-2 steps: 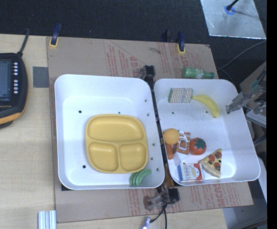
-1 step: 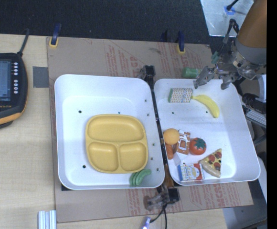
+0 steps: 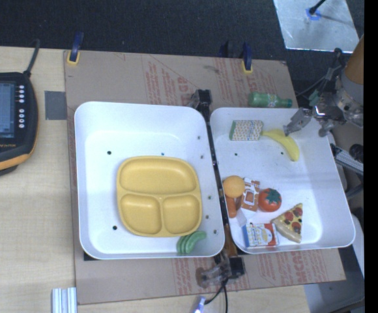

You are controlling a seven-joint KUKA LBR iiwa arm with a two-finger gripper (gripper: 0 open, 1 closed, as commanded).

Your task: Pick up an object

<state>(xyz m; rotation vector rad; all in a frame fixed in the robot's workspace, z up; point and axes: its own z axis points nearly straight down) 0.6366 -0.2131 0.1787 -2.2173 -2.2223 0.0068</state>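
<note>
Nearest the camera, at the six o'clock rim of the left bin (image 3: 91, 175), lies a small green pea pod (image 3: 190, 242), just off the yellow divided plate (image 3: 158, 195) that takes up the bin's middle.

In the right bin (image 3: 332, 194) the near cluster sits at about seven o'clock: a small carton (image 3: 259, 235), a pizza slice (image 3: 290, 222), a tomato (image 3: 270, 199), an orange (image 3: 233, 187) and a red-and-white packet (image 3: 249, 195), packed close and partly touching. Further back, toward twelve o'clock, a speckled sponge-like block (image 3: 246, 130) lies just beside a banana (image 3: 286, 143).

The gripper (image 3: 310, 121) hangs over the bin's one o'clock corner, its fingers (image 3: 298, 120) apart and with nothing between them; the left one's tip is just beside the banana's far end.

The step looks like the approach, with no grasp made. The banana is the likeliest pick. The next move probably calls for lowering with the fingers straddling the fruit across its narrow width, then closing. Its curve and closeness to the block could spoil the grip.

Beyond the bin, a green bottle (image 3: 269, 100) lies on the cardboard (image 3: 143, 77).
</note>
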